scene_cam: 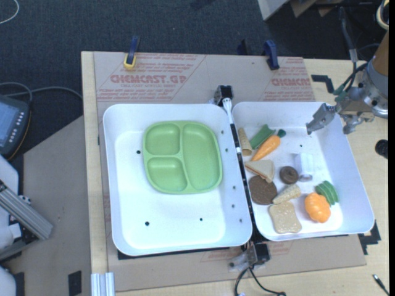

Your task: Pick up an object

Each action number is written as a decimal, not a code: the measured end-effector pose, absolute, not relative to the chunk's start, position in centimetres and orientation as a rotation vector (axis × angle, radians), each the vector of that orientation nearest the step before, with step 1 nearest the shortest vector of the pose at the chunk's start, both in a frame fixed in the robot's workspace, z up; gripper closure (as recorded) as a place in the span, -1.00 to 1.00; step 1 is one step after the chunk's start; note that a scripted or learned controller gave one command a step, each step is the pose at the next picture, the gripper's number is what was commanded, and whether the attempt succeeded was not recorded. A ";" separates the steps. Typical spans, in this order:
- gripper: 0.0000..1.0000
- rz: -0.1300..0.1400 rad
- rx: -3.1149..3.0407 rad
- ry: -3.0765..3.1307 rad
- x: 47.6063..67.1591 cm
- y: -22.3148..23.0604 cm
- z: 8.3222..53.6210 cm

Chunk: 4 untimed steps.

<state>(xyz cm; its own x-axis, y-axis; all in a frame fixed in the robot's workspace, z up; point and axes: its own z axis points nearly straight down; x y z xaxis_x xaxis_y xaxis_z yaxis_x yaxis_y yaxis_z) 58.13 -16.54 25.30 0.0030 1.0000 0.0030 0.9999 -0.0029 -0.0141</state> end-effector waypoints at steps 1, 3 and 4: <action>-1.00 0.001 -2.221 -2.221 58.4 -16.5 26.1; -1.00 0.004 -2.217 -2.217 57.8 -16.2 15.5; -1.00 0.004 -2.218 -2.218 57.8 -16.4 11.2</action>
<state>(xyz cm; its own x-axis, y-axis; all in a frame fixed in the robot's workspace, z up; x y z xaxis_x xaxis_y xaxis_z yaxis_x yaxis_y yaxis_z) 57.79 -16.37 11.23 0.0000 1.0000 0.0018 1.0000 0.0000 -0.0051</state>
